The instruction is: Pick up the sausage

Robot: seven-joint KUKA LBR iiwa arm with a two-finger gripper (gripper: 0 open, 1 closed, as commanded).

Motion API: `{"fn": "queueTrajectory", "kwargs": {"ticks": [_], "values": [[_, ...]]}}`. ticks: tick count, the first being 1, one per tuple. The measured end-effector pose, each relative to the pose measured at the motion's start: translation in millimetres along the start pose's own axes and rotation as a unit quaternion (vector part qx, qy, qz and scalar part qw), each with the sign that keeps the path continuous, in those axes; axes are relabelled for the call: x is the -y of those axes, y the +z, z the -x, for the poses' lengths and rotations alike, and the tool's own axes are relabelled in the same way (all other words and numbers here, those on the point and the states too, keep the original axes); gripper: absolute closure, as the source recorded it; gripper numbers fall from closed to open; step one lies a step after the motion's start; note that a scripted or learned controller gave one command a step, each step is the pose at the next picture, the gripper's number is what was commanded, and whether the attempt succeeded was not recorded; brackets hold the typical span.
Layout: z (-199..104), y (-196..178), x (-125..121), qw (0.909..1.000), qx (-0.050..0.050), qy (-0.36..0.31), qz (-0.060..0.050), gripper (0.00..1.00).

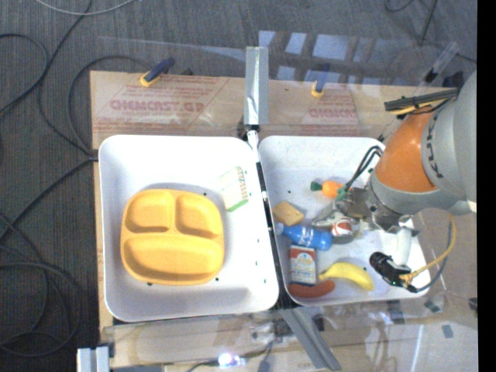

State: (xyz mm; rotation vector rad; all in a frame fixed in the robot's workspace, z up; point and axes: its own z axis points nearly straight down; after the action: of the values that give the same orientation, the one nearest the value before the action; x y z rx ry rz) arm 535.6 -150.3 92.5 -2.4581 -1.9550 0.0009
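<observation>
I see the sausage [311, 288] lying crosswise at the right bin's [283, 153] near edge; my gripper [350, 214] hovers beyond it — grip state unclear.

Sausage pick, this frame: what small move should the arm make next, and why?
Probably shift the gripper toward the near-left corner of the right bin, then descend. The sausage lies there against the front wall, just below the small bottle and left of the banana, while the gripper sits farther back over the can, with nothing visibly held.
</observation>
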Motion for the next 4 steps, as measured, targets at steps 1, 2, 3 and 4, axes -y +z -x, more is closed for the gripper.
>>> {"fn": "queueTrajectory", "kwargs": {"ticks": [1, 2, 3, 4], "values": [[-77, 5, -111, 0.9995, 0.002, -0.031, 0.003, 0.0], [-165, -54, -95, 0.9999, -0.005, -0.012, -0.003, 0.0], [-203, -88, 54, 0.9961, 0.001, 0.088, -0.002, 0.0], [-244, -52, 109, 0.9923, 0.0, 0.124, -0.001, 0.0]]}}
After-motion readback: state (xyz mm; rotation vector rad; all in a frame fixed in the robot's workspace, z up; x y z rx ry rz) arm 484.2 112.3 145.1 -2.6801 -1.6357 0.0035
